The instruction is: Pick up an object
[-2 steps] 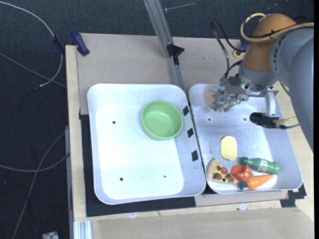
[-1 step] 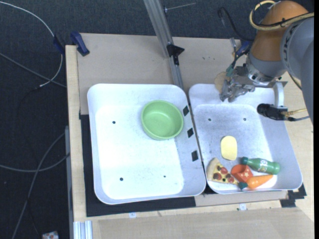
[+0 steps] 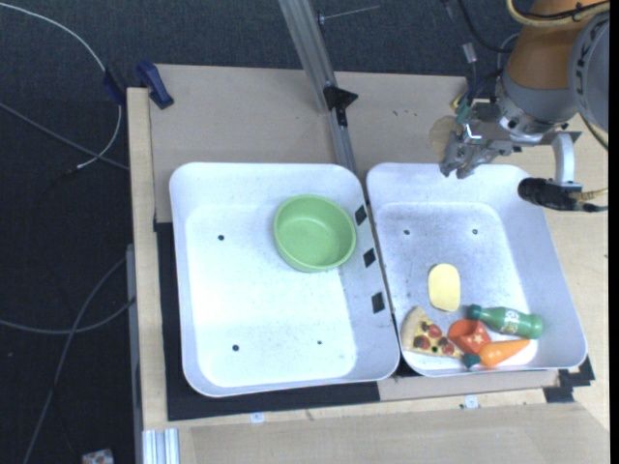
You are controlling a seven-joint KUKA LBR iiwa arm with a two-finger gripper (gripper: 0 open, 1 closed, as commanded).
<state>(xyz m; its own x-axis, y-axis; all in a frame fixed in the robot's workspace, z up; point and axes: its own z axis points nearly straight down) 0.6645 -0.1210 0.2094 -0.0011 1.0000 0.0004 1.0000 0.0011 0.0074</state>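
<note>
Bright, even overhead light; white bins (image 3: 261,375) near blown out w/ mild glare. Soft short shadows under bowl (image 3: 313,232). Dark floor at frame top & left grainy. Slightly soft focus overall.

Blue clamp (image 3: 153,83) at bench corner, grey pole (image 3: 314,56), loose cables (image 3: 58,27)

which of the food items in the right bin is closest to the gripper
The pale yellow oval piece. It lies apart and farther up the bin toward the gripper, while the pizza slice, green bottle, tomato and carrot cluster at the near edge.
</note>
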